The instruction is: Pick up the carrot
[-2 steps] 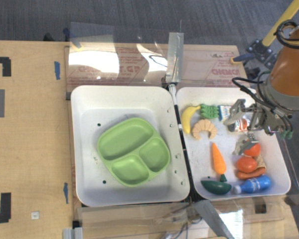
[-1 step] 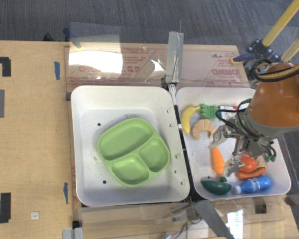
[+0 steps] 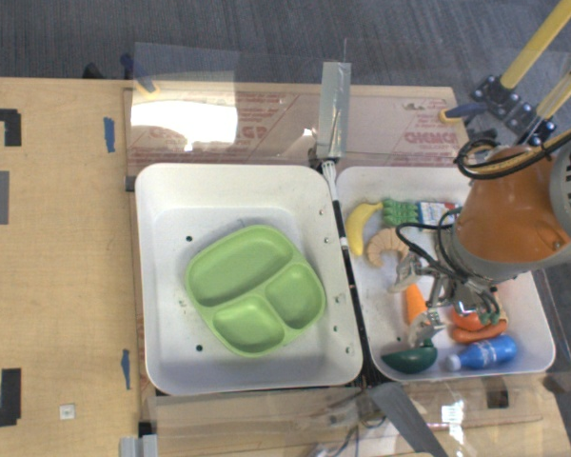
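Carrot [image 3: 415,303] lies in the right bin [image 3: 538,327], just beside my claw [image 3: 438,305], near a croissant [image 3: 384,246] and banana [image 3: 360,225]. I hover low to line up; whether my claw is apart, I cannot tell.

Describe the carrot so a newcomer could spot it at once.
Look in the right-hand white bin, crowded with toy food, under the grey arm's orange band. Near its middle, beside the pincer, lies the carrot: a small orange stick running up and down the picture. The banana above it is yellow, the bottle below right is blue, and the redder orange piece lies across.
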Controlling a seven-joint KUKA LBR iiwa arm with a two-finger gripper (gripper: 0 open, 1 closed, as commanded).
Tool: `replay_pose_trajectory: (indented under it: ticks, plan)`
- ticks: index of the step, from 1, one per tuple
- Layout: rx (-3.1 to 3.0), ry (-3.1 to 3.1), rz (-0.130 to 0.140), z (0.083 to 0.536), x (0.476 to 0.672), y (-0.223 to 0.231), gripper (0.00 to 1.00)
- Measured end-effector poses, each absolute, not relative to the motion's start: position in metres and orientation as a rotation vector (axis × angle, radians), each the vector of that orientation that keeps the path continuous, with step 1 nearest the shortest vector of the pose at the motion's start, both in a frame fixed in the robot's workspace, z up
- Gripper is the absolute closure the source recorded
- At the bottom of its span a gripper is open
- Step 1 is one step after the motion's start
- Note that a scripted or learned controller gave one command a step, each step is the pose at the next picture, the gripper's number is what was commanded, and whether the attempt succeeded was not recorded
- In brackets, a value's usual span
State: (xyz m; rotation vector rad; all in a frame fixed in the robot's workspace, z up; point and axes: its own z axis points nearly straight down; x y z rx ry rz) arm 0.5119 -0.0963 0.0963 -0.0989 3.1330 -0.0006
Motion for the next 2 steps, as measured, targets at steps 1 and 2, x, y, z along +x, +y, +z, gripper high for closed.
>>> replay_pose_trajectory:
  ticks: [1, 2]
  plan:
    - [-0.102, 3.127, -0.001, 0.1065, 0.5137, -0.0950, 1.00]
    - [-0.102, 3.128, -0.001, 0.1059, 0.5134, -0.0947, 0.00]
